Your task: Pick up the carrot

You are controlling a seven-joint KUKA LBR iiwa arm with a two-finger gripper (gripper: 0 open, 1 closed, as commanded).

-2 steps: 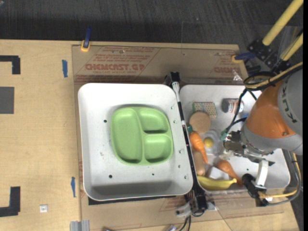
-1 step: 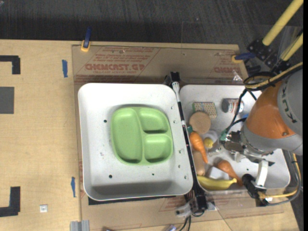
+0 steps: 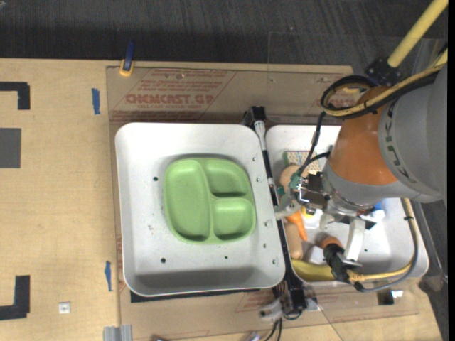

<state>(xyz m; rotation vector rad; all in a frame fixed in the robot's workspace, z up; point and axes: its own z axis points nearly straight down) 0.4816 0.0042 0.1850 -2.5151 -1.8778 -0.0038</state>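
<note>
The carrot (image 3: 296, 224) is a small orange piece near the left wall of the right bin (image 3: 411, 251), partly hidden by the arm. My gripper (image 3: 315, 217) hangs low over the same bin, just right of the carrot and very close to it. The orange-banded wrist (image 3: 359, 158) covers most of the gripper from above. I cannot tell whether the carrot touches the gripper.
The left bin (image 3: 138, 190) holds a green divided plate (image 3: 210, 199). Around the carrot in the right bin lie a yellow banana (image 3: 313, 269), a tan stick-like item (image 3: 293, 246), a brown-orange item (image 3: 331, 244) and a beige item (image 3: 288, 176). A cable loops along the front wall.
</note>
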